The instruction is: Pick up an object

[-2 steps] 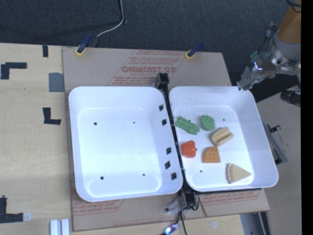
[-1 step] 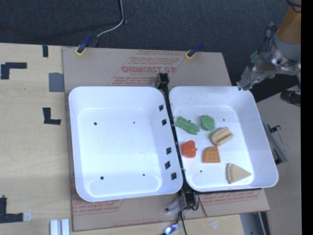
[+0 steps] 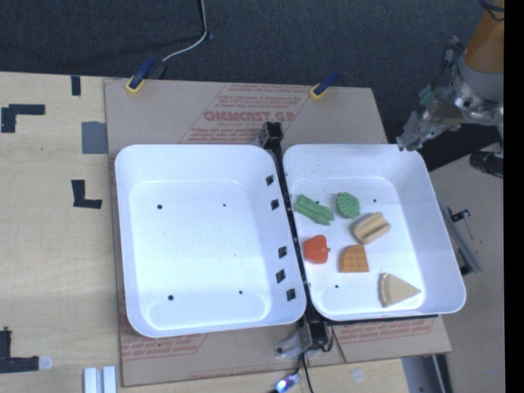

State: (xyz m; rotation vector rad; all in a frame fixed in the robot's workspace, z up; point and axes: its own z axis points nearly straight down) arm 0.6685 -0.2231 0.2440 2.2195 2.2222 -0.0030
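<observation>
Claw (image 3: 407, 140) above right bin's (image 3: 426, 188) corner

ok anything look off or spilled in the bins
Nothing stands out. All six toy foods lie inside the right bin: two green pieces, a bread roll, an orange-red piece, a waffle and a wedge. None is spilled.

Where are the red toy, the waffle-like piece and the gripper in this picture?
red toy (image 3: 316, 249), camera view, middle of its body.
waffle-like piece (image 3: 354, 259), camera view, centre of its gridded top.
gripper (image 3: 409, 140), camera view, at its fingertips, above the right bin's far corner.
</observation>
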